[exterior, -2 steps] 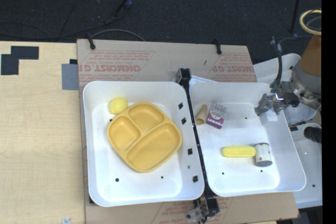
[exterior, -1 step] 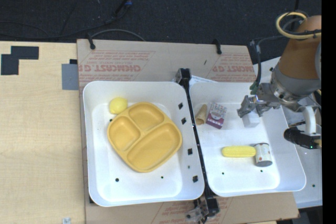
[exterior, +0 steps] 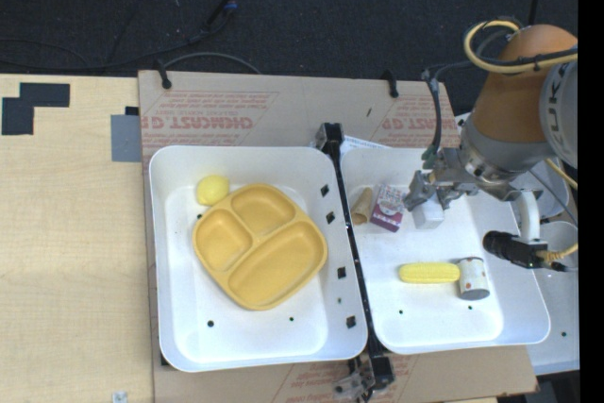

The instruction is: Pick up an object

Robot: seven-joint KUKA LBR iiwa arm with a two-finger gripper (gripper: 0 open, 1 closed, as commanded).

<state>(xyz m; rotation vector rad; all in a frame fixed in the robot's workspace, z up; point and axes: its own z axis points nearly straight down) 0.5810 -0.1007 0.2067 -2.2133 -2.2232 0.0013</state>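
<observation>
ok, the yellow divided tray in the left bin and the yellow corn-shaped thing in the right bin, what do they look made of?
Divided tray: likely moulded plastic, matte to semi-gloss; uniform yellow, rounded compartment walls, soft highlights on the ridges.

Corn-shaped piece: probably toy plastic or rubber; even bright yellow, smooth outline, and too small here to see texture.

Bins: white, smooth, look like thin formed plastic with rounded rims.

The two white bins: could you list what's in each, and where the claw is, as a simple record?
left bin: yellow divided tray, small yellow ball at its upper left
right bin: yellow corn cob, small can, purple-and-white packet, tan roll
claw: low over right bin, beside the packet
arm: reaches in from the right
</observation>
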